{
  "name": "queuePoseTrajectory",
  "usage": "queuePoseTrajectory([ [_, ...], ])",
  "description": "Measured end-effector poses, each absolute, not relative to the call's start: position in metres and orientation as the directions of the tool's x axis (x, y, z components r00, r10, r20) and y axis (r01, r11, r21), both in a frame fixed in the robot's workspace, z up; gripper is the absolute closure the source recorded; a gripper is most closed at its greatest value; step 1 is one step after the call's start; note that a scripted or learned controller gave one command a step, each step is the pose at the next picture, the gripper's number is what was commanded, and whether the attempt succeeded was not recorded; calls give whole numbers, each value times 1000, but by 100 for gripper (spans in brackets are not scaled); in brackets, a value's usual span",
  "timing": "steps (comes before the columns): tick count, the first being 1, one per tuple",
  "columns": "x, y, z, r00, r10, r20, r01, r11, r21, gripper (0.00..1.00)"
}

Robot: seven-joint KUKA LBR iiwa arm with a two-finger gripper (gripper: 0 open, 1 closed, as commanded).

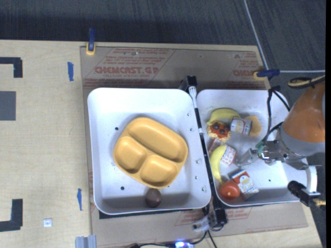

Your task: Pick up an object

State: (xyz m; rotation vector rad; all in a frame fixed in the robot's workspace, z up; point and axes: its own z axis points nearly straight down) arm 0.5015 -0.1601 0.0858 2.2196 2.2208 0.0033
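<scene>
Nearest, just in front of the yellow divided plate (150,151): a small brown round lump (153,197), close to the plate's near edge, inside the same left bin (95,138).

Right of the plate and slightly nearer than it, across the seam between the bins: a red tomato (229,190), touching a small red-and-white carton (246,185) on its right, both on the floor of the right bin (279,195).

Level with the plate's middle, to its right: a yellow banana (215,163) along the bin's left wall, with a pale packet (228,155) resting against it.

Further right of the plate at that same depth: the gripper (253,154), low over the bin floor, pointing back toward the plate, near the packet and just beyond the carton. Nothing seen held in it. Open or closed: cannot tell from this angle. Behind it, further right again, the grey arm with its orange band (307,120).

Right of the plate's far edge: a second banana (225,114), a red strawberry-like piece (219,130) against it, and a small jar (239,125) lying just beside.

Beyond the plate: a brown cardboard sheet (134,66) with red print under both bins, and a blue clamp (91,36) at its far left corner.
</scene>
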Motion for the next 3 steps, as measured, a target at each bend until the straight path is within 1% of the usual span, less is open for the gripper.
queuePoseTrajectory([
  [1, 481, -113, 86, -1, 1000, 1, 1000, 1, 4, 0],
  [2, 483, -114, 97, 1, 1000, -3, 1000, -1, 11, 100],
  [3, 495, -39, 185, -2, 1000, 1, 1000, 2, 2, 100],
])
